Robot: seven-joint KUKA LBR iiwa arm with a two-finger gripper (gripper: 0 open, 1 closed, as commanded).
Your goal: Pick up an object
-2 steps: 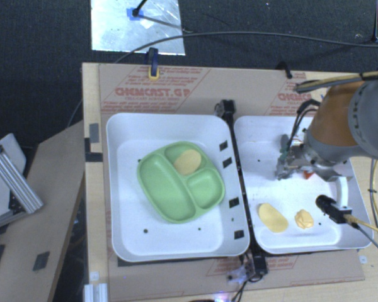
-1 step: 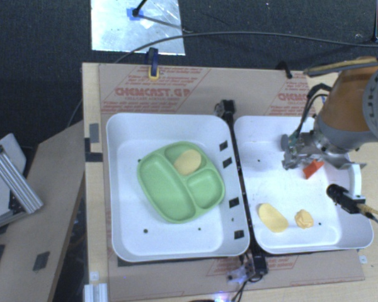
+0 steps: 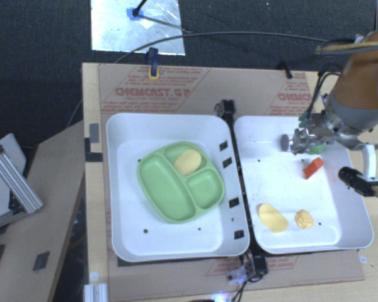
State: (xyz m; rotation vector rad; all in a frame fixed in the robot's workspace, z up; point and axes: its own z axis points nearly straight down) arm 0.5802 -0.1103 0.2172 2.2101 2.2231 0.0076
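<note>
In the far half of the right bin (image 3: 271, 181), a small orange piece (image 3: 312, 167) lies tilted on the white floor, nearer the right wall than the middle; just beyond it on the far side hangs the gripper (image 3: 299, 141), close to the orange piece though apart from it as far as this view shows; whether the gripper is apart or together cannot be told from this angle, and nothing can be seen clamped in it; a green scrap (image 3: 316, 147) shows right against the gripper's right side, and whether it is touched or held cannot be told either. The grey arm (image 3: 359, 90) with its orange band reaches in from the right, over the bin's far right corner. Toward the near wall of the same bin sit two yellow things well apart from the orange piece: a flat yellow oval (image 3: 273, 218) and, just to its right, a smaller yellow lump (image 3: 304, 219); the two lie near each other but do not touch. In the left bin (image 3: 126, 168) a green divided plate (image 3: 167, 194) rests at a slant, and a pale yellow round (image 3: 188, 162) lies in its far small compartment; black clips (image 3: 227, 162) run down the seam between the bins; both bins stand on a brown printed board (image 3: 176, 83) with a blue clamp (image 3: 152, 60) at its far edge.
</note>
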